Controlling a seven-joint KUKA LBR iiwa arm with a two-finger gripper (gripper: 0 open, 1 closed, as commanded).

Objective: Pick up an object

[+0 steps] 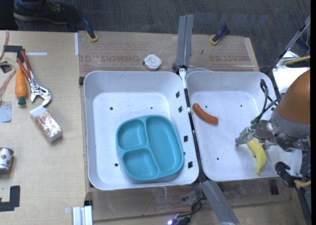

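A yellow banana [258,156] lies in the right bin [224,167] near its right wall, pointing toward the front edge. My gripper [253,136] hangs directly over the banana's upper end, touching or nearly touching it; the grey arm with its orange band [300,101] comes in from the right above it. An orange-red sausage [205,113] lies further left in the same bin, toward the back and apart from the gripper. In the left bin [98,120] sits a teal divided plate [148,147].
On the bench left of the bins lie pliers [30,78], a toy carrot [20,86], a small printed box [47,124] and a can [5,160]. A white round object [152,61] sits behind the bins. A grey divider bar [185,41] stands between the bins at the back.
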